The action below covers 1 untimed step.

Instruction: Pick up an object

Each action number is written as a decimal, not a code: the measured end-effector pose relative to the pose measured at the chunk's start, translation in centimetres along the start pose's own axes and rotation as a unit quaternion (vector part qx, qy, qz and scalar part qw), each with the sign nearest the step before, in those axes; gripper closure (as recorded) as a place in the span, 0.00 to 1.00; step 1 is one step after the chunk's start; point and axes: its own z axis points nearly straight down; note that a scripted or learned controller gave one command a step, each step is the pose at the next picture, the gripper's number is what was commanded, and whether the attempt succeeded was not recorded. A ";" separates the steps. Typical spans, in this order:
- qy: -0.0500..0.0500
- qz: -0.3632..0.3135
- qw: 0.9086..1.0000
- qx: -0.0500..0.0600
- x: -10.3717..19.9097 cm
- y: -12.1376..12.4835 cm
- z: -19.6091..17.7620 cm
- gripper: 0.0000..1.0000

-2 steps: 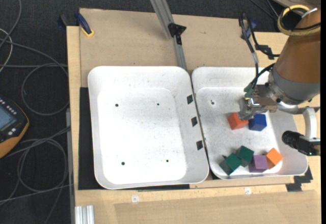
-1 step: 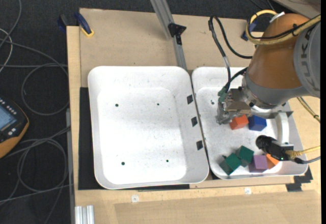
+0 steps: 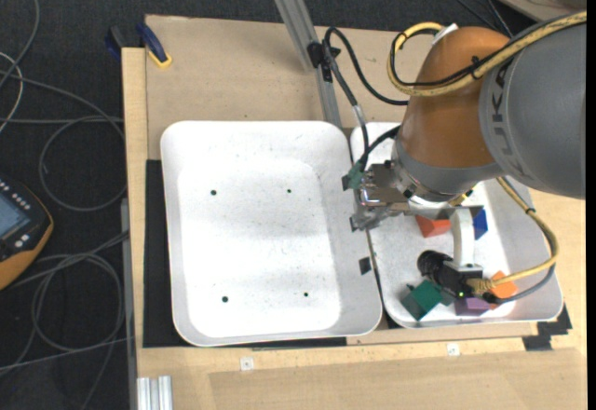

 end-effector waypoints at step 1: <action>0.000 0.001 1.000 -0.001 4.4 -0.4 -0.2 1.00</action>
